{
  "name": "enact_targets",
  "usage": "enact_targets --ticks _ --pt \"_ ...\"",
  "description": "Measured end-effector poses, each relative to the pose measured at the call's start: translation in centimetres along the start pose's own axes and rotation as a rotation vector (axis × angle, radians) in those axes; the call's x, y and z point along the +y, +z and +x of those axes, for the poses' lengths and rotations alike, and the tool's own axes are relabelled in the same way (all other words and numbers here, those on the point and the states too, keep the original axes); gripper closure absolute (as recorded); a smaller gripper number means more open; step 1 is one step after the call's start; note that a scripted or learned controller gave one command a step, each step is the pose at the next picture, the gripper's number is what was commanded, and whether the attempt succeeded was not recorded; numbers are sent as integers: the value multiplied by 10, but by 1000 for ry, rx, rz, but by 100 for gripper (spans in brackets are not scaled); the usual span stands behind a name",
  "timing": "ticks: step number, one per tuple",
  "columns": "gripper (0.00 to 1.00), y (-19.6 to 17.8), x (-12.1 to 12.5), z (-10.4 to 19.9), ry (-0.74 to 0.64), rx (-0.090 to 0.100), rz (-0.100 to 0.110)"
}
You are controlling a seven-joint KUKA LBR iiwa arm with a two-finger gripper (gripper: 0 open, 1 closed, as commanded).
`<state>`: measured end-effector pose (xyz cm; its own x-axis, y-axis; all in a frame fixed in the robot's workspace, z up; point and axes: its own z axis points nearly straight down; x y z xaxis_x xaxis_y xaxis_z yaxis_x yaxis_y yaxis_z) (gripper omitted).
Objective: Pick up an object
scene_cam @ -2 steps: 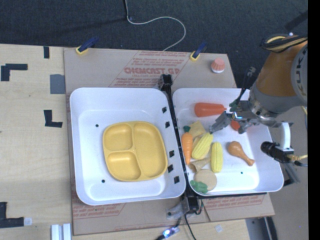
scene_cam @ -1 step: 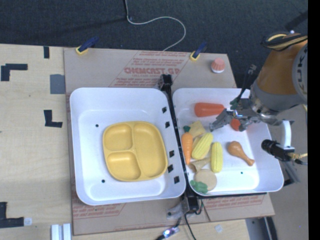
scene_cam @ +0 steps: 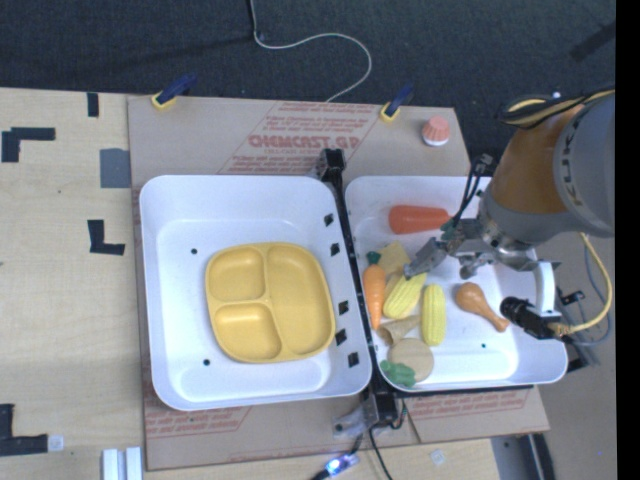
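In the right bin (scene_cam: pixel 520 368), toy foods are lying in a cluster toward its 9 o'clock side. A carrot (scene_cam: pixel 373 294) is lying with its long axis running 12 to 6 o'clock. Two yellow corn cobs, one tilted (scene_cam: pixel 402 294) and one upright (scene_cam: pixel 433 313), are resting beside it, kernels ridged. An orange-red sausage (scene_cam: pixel 418 218) is stretching 9 to 3 o'clock near the bin's 12 o'clock wall. A brown drumstick (scene_cam: pixel 479 304) is pointing toward 4 o'clock. The gripper (scene_cam: pixel 440 253) is hovering over the bin's middle, its fingers (scene_cam: pixel 425 259) pointing toward 8 o'clock; I cannot tell whether they are apart. The left bin (scene_cam: pixel 170 268) is holding a yellow divided plate (scene_cam: pixel 268 300).
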<state>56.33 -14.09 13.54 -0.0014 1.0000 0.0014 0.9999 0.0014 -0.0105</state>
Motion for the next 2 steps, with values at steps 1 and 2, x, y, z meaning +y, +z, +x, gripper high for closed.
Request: enact_targets --ticks 1,2 --pt "0 53 1 2 1 1 -7" --pt "100 44 1 1 -1 -2 -6"
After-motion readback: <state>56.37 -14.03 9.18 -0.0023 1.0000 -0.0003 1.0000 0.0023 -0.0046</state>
